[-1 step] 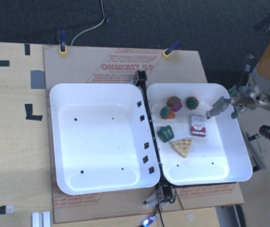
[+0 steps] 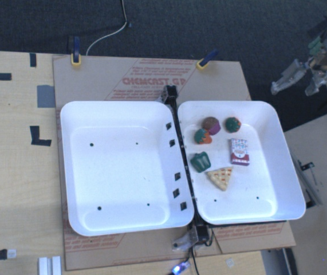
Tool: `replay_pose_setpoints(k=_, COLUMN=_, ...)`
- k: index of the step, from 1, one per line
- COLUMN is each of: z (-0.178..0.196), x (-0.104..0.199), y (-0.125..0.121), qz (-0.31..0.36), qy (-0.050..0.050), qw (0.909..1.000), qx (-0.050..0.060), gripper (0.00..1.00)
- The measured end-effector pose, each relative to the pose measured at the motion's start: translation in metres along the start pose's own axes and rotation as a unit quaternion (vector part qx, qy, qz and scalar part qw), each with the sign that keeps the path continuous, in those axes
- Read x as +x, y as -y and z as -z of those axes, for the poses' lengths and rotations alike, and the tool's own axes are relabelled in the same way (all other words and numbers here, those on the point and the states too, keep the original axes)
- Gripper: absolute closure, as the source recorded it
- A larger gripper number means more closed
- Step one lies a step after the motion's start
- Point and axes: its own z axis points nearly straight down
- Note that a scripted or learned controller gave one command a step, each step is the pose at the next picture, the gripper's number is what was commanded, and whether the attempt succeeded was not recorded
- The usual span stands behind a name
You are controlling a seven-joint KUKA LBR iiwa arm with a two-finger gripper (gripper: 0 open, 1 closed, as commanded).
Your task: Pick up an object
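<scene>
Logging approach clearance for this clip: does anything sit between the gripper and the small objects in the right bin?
Nothing visible does. The gripper hangs outside the right white bin, beyond its far right corner, with open space between it and the nearest items, the round green-and-orange toy and the red-and-white carton.

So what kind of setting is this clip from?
Probably a robotics lab bench set up for grasping trials: two white bins clamped side by side on a cardboard sheet, small toy food items such as a pizza slice, and tape markers on the wooden table.
</scene>
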Motion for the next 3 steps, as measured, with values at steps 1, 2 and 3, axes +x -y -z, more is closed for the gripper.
replay_pose_setpoints(k=1, z=-0.001, x=-0.002, y=0.001, qz=-0.002, qy=-0.001, qw=1.0000, qx=0.009, gripper=1.00)
replay_pose_setpoints(k=2, z=-0.145, x=0.034, y=0.072, qz=-0.003, qy=-0.005, qw=0.9998, qx=0.019, gripper=1.00)
replay_pose_setpoints(k=3, z=-0.127, x=0.126, y=0.035, qz=0.003, qy=-0.004, qw=0.9999, qx=0.009, gripper=1.00)
